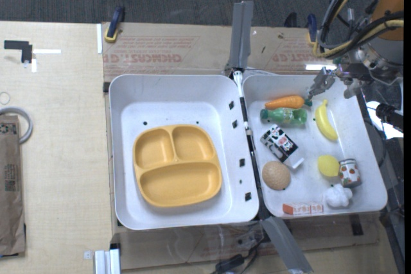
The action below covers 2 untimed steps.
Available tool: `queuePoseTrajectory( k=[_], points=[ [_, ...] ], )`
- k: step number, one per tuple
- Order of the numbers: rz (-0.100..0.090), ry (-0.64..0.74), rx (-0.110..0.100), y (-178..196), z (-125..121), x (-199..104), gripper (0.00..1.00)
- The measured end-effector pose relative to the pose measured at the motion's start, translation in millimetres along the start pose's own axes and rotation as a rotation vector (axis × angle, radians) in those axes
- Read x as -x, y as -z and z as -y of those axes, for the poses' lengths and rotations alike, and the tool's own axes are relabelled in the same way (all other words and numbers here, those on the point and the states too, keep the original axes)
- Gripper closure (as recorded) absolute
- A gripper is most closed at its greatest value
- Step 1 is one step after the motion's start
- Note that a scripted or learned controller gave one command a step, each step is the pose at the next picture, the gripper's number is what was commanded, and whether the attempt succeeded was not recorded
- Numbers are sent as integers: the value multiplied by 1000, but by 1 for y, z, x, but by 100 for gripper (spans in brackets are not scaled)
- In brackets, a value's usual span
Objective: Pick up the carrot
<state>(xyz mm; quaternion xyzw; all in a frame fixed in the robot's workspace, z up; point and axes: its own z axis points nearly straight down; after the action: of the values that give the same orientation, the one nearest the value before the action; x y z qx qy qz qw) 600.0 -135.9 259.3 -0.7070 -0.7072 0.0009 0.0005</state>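
- Camera view looks down on the right bin [372, 157], and the carrot [284, 102] is lying flat on the bin floor, up in the far part, not lifted at all.
- Taking the carrot as our landmark: a green bottle [283, 115] lies touching it on the near side, and a banana [326, 121] sits just to its right.
- Further toward the near side from the carrot: a black-and-white carton [279, 142], a brown egg-shaped thing [276, 174], a lemon [328, 165] and a small can [349, 172].
- The pincer [319, 85] hangs just right of the carrot's tip, slightly above it, close but apart from it.
- Whether its fingers are apart or together, I cannot tell from this angle; nothing sits between them.
- Judgement call: the approach looks nearly done, but the grab and the lift are both yet to come.
- Well left of the carrot, a yellow divided plate [178, 165] sits in the other bin [122, 138].
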Motion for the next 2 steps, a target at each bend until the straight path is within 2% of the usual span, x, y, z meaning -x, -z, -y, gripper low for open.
queuePoseTrajectory(
  k=[1, 2],
  points=[
    [1, 173, 1, -84, -48, -24, 0],
    [7, 343, 14, -160, -63, -25, 0]
  ],
)
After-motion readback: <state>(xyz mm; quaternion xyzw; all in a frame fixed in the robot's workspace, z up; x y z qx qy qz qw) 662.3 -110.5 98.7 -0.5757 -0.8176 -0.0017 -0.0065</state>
